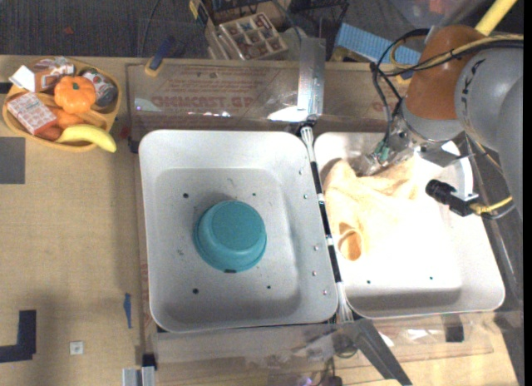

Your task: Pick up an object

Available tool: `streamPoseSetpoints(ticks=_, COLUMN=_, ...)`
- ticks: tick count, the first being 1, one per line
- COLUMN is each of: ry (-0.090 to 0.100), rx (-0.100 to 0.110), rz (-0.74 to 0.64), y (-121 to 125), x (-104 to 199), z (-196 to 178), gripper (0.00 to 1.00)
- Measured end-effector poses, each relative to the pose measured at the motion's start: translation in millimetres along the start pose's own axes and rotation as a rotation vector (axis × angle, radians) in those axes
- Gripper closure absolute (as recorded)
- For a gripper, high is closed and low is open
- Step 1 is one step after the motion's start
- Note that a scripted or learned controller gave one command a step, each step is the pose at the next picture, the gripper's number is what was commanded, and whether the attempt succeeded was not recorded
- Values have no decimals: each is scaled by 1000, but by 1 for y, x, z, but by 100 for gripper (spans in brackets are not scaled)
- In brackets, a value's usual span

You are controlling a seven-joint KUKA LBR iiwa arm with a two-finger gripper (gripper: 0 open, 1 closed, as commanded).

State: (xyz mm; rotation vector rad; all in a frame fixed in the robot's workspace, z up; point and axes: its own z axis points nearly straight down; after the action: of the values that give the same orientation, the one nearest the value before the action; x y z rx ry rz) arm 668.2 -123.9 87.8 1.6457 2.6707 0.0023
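Two white bins sit side by side. A teal bowl lies upside down in the left bin. In the right bin, a cream cloth with an orange patch lies crumpled at the back left. The gripper is down on the cloth's upper edge; its grip cannot be told.

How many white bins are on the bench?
2. The left bin holds a teal bowl; the right bin holds a pale cloth, with the gripper over its far edge.
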Motion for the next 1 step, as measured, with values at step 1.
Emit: streamPoseSetpoints(ticks=1, ry=0, rx=0, rz=0, y=0, x=0, z=0, gripper=0)
